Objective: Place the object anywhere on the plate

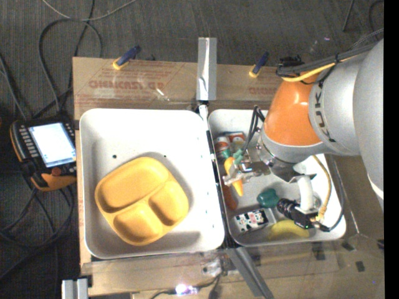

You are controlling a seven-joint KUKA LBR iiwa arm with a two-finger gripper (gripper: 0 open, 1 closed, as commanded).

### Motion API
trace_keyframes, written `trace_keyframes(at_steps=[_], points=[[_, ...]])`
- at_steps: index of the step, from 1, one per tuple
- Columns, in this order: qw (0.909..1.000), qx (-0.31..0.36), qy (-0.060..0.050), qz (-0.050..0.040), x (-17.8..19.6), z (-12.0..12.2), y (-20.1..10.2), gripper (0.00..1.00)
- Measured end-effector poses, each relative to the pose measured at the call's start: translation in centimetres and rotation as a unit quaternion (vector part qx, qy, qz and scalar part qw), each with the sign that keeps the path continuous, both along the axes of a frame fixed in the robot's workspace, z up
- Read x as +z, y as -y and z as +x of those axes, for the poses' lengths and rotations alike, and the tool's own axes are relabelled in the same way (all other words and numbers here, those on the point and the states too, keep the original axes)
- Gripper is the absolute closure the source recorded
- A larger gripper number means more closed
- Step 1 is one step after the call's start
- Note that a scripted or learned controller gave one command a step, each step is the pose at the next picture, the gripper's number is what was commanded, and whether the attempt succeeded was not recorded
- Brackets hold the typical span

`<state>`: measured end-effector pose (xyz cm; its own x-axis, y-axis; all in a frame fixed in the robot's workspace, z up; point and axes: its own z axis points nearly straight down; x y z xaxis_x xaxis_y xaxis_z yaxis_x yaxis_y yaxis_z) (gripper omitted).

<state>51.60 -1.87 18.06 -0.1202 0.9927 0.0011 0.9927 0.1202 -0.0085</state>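
While the yellow divided plate (pixel 142 199) sat bare in the left bin (pixel 90 129), the task looked barely begun. To the plate's right, the gripper (pixel 235 169) hung low in the right bin (pixel 336 229), over small items near the plate-side wall. Whether it was released or grasping anything could not be told.
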Motion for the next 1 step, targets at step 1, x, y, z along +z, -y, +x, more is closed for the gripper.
trace_keyframes(at_steps=[1], points=[[0.9935,0.113,0.000,0.0000,-0.01,0.17,-3.99,1.00]])
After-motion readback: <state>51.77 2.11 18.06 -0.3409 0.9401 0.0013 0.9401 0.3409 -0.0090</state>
